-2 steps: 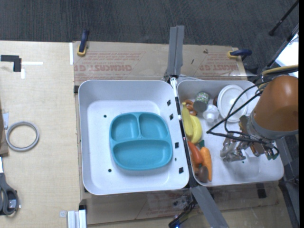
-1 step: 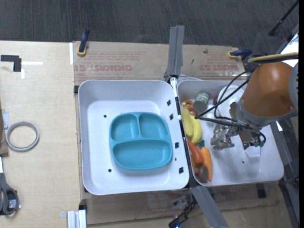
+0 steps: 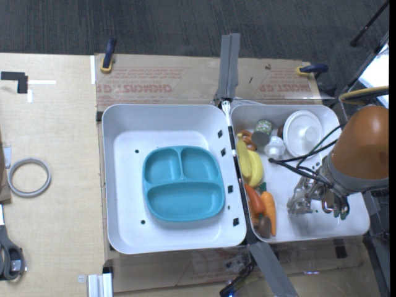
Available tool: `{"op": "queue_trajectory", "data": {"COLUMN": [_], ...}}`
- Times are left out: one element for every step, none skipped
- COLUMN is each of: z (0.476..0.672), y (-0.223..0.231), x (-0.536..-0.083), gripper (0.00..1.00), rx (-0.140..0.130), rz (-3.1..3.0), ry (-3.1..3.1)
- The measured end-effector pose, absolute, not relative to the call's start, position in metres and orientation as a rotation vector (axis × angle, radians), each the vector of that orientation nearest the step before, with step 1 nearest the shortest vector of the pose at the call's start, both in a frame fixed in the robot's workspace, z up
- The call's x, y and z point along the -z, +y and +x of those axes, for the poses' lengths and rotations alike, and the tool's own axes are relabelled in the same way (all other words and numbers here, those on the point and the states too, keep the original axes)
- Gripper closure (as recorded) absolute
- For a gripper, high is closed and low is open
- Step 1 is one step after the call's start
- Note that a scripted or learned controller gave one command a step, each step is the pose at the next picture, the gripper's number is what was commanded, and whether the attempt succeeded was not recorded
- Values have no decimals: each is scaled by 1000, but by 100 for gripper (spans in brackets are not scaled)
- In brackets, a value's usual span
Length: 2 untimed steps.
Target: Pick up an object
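I have nothing lifted yet, as far as I can judge: my end effector (image 3: 300,202) is low inside the right bin (image 3: 352,228), over bare white floor, and I see no object between its fingers. The metal parts and cables there run together into a tangle, so I cannot tell whether it stands wide or narrow. The whole pick is therefore still to do: choosing a thing, closing on it and raising it clear. The candidates lie in this same bin, to my end effector's left along the dividing wall: a banana (image 3: 250,164) up and to the left, a carrot (image 3: 268,204) just beside me on the left, and next to it a red piece that may be a pepper (image 3: 254,199). Farther up from my end effector sit a white bowl (image 3: 303,130), a small white cup-like thing (image 3: 275,146) and a little greenish round object (image 3: 264,127). The left bin (image 3: 117,184), well away to my left past the divider, holds a blue divided plate (image 3: 184,184) lying flat with its three compartments empty. Out on the worktop (image 3: 49,228), far to the left, lies a grey ring (image 3: 26,177). The carrot looks the nearest thing to go for.
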<state>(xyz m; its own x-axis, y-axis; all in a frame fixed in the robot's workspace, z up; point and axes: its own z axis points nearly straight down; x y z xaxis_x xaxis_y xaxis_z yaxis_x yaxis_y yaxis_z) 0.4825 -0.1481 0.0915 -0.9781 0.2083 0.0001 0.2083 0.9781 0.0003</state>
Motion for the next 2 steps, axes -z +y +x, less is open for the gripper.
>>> {"op": "queue_trajectory", "data": {"z": [512,542], "y": [-210,-109], "x": [-226,-195], "gripper": [100,100], "rx": [-1,1], "rz": [-656,-668], "ry": [-3076,-3070]}}
